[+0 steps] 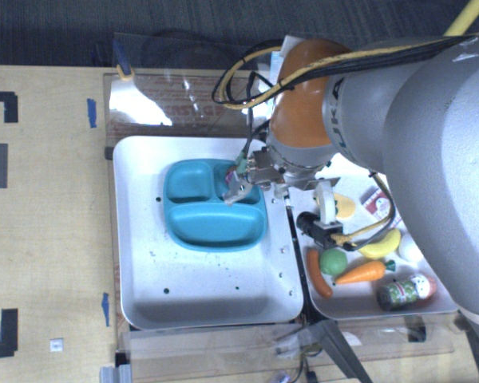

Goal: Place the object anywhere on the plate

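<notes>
A blue divided plate [211, 214] lies in the left white bin [144, 278], towards its back right. My gripper [239, 186] hangs over the plate's small back-right compartment, close to its surface. A small thing with pink and green patches [230, 176] shows right at the gripper's tip. It is too small and too hidden by the wrist to tell whether it is held or resting on the plate. The grey arm with its orange band [303, 94] covers the space behind.
The right bin [431, 313] holds a carrot [359, 274], a green ball [333, 260], a banana [381, 246], a small bottle [403, 291], a reddish piece [318, 278] and a red-white packet [375, 203]. Cables loop above the wrist. The arm overhangs most of the right bin.
</notes>
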Controlling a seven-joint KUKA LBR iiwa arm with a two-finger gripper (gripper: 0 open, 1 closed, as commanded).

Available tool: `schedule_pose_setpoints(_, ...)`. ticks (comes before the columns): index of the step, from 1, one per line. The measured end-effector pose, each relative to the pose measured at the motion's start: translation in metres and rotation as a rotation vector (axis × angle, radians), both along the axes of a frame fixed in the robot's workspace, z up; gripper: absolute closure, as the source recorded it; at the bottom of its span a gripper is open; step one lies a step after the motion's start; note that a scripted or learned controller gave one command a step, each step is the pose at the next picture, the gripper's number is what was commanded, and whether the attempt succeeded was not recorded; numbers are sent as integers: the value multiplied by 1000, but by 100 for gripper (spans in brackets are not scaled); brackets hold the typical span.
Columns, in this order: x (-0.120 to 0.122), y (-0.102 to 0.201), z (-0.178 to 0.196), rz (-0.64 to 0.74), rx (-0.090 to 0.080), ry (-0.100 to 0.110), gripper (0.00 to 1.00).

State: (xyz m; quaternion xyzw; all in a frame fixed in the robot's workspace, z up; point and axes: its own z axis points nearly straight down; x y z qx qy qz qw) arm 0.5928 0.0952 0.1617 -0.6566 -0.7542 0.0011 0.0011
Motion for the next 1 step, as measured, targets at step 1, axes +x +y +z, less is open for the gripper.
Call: schedule_pose_setpoints(1,1,0,10,0,1,-2,100)
